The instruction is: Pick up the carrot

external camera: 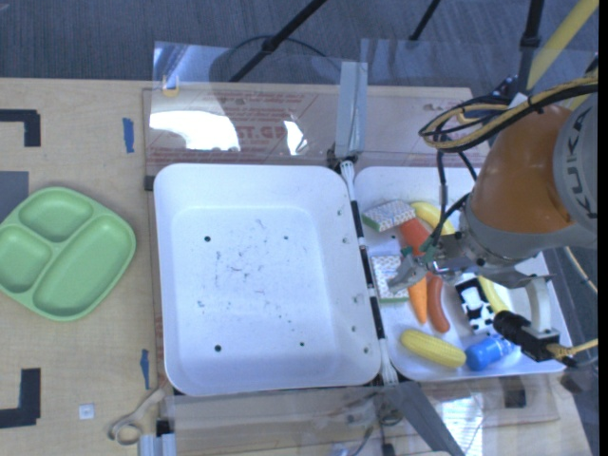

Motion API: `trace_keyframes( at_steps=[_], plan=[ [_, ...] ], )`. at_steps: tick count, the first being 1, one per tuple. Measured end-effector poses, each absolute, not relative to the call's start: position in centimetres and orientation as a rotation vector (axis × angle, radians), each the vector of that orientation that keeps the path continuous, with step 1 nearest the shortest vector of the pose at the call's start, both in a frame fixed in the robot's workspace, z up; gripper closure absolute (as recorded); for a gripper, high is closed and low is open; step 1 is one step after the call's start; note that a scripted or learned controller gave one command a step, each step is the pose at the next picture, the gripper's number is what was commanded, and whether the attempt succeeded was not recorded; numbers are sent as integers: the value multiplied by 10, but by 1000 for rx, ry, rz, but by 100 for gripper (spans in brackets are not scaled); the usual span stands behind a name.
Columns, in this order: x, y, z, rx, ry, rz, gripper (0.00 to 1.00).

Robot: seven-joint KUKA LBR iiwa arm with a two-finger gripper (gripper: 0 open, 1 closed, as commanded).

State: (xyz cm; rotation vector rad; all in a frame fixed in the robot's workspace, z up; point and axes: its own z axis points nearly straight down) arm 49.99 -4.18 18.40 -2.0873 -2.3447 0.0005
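Carrot (419,298) in the right bin (546,369), just below the gripper (415,266), beside a red sausage (437,304); gripper's open-or-closed state impossible to tell; likely light, stiff, smooth and tapered, best pinched across the thicker middle.

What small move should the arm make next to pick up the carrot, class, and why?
Probably a short descent straight down onto the tapered orange carrot. The pincer sits in the right-hand shallow white bin just above the carrot's upper end, with a glossy red-orange sausage lying close beside it, so a drift to the right risks catching the wrong item.
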Motion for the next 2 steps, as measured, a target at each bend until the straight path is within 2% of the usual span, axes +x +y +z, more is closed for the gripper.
trace_keyframes(
  at_steps=[1, 2],
  plan=[
    [560, -76, 185, -1841, -2550, -3, 0],
    [480, -37, 184, -1258, -2877, -2, 0]
  ],
)
